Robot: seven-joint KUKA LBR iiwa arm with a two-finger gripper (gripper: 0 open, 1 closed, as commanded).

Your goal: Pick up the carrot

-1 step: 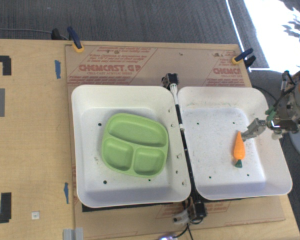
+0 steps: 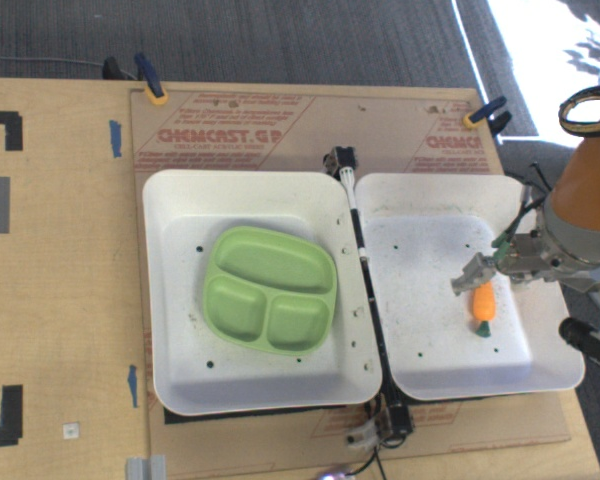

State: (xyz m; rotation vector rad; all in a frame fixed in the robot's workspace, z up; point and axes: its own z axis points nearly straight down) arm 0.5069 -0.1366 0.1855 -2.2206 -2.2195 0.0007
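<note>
I see the carrot (image 2: 484, 305) lying on the right bin's (image 2: 420, 373) floor, toward its right side — not lifted yet. My gripper (image 2: 472, 277) hovers just above its far end; how its tool is set I cannot tell. The grasp and lift remain.

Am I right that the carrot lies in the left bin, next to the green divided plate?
Not quite. The camera view shows the carrot in the right bin, just below the gripper. The green divided plate sits alone in the left bin.
</note>
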